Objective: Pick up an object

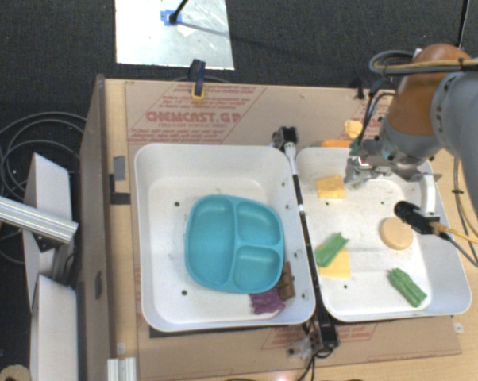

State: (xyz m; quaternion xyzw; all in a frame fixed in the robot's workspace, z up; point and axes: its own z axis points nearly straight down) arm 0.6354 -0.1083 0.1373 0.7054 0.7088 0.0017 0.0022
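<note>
**Arm over the right bin's far edge**

The gripper (358, 171) hangs low at the right bin's (453, 292) 11 o'clock corner; how its fingers stand cannot be told. A yellow block (330, 187) lies just at its 8 o'clock, apart from it. Toward 6 o'clock lie a tan disc (395, 234), a green piece (330, 248) on a yellow wedge (339, 265), and a green pod (406, 286). The left bin (156, 213) holds a teal plate (233, 243).

The tool (358, 170) hangs over the right bin's (453, 292) far side, just right of a yellow wedge (330, 187). The left bin (156, 213) holds a teal divided plate (233, 243) and a purple piece (265, 302).
</note>
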